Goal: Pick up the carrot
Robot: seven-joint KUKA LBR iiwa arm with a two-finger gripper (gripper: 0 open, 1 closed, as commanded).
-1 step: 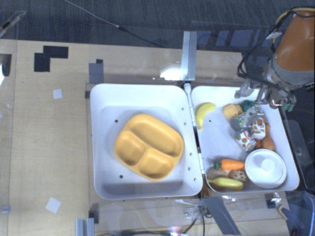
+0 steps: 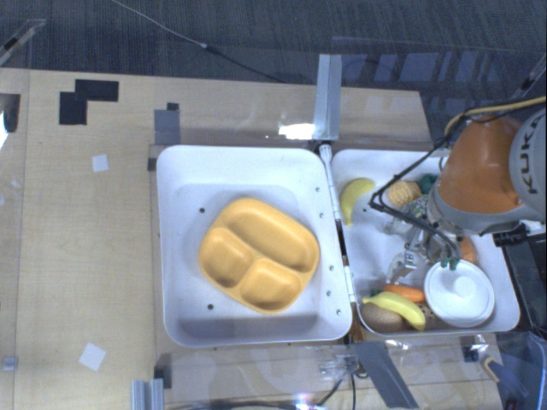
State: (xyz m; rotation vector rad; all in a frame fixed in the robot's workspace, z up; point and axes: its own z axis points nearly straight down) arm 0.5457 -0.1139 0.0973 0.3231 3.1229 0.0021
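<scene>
So the arm [image 2: 491, 173] comes in from the right and hangs over the right bin [image 2: 511, 319], which makes sense since that's where all the food is piled up. The gripper [image 2: 408, 261] sits low over the middle of that bin, pointing down toward the near end, but honestly I can't tell whether the jaws are apart or together; it's a small dark tangle of metal from this angle, and nothing I can see sits between them. The carrot [image 2: 405, 294] is the little orange piece lying flat just on the near side of the gripper, right up against the banana [image 2: 402, 307], which curves along below it. A brown roundish thing, maybe a kiwi or potato [image 2: 380, 317], is tucked in the near left corner touching the banana, and a white bowl [image 2: 459, 292] sits immediately right of the carrot. So the carrot is basically wedged between neighbours, and I'd guess a clean grab is tricky because the fingers could land on the banana or bump the bowl instead. Further back there's a lemon [image 2: 356, 198] and a corn cob [image 2: 402, 194], well out of the way. The left bin [image 2: 175, 229] just holds a yellow divided plate [image 2: 258, 254], not involved here.
</scene>
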